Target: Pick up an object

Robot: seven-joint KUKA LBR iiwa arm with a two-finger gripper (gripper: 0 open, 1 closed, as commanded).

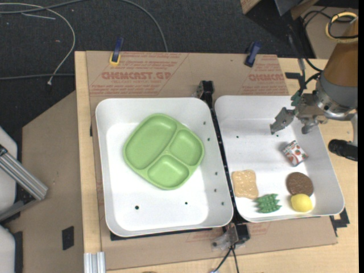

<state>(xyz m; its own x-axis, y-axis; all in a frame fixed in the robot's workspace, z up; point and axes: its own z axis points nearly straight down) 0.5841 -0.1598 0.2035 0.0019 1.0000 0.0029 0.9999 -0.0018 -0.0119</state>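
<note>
We note two white bins side by side on the bench: the left bin point(114, 209) carries a green divided plate point(164, 151) lying near its middle, turned at a slant to the bin's edges, with three compartments. The right bin point(250, 110) carries five small objects, all in its near half. A small red-and-white carton point(293, 153) lies toward the right edge, tilted. Nearer the front edge we see a brown round cookie-like piece point(299, 183), and just in front of it, touching or nearly so, a yellow lemon-like piece point(301, 203) in the front right corner. A tan cracker point(245, 183) sits by the left edge of this bin, with a green leafy piece point(267, 203) just beside it at the front edge. The arm point(341, 67) comes in over the right bin's far right corner. The gripper point(296, 120) hangs above the bin's far right part, just beyond the carton and apart from it. Its fingers stand spread, with nothing between them. No object is lifted; all five rest on the bin floor.
</note>
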